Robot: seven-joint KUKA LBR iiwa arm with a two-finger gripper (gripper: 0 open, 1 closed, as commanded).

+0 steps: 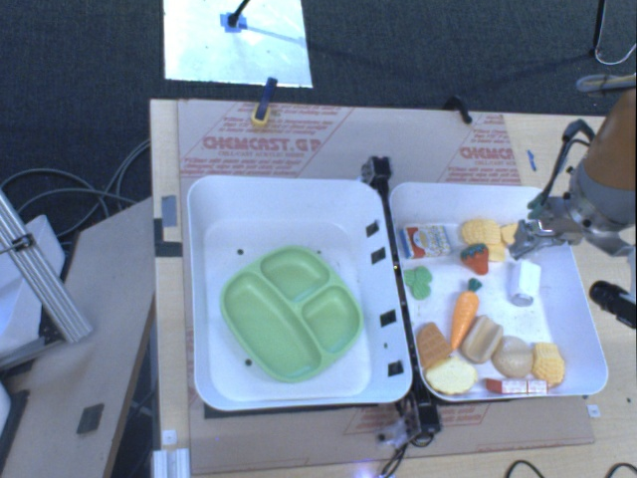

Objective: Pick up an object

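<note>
bench (328,132) is a tan board with red print, sitting over dark carpet; a pale square sheet (236,28) lies on the floor beyond it, cables to the left. two white bins side by side. left bin (214,207) holds a green divided plate (290,312). right bin (587,352) holds toy food: carrot (464,314), corn cob (482,232), strawberry (477,258), green piece (418,283), small carton (430,239), bread pieces (468,352), waffle (548,362), plus a white cylinder (522,281).

gripper (534,235) sits over the right bin's far right part, just above the white cylinder, corn cob just to its left. cannot tell how far apart it is or if it has anything.

arm (609,182) comes in from the right edge, wrist angled down-left into the bin.
</note>
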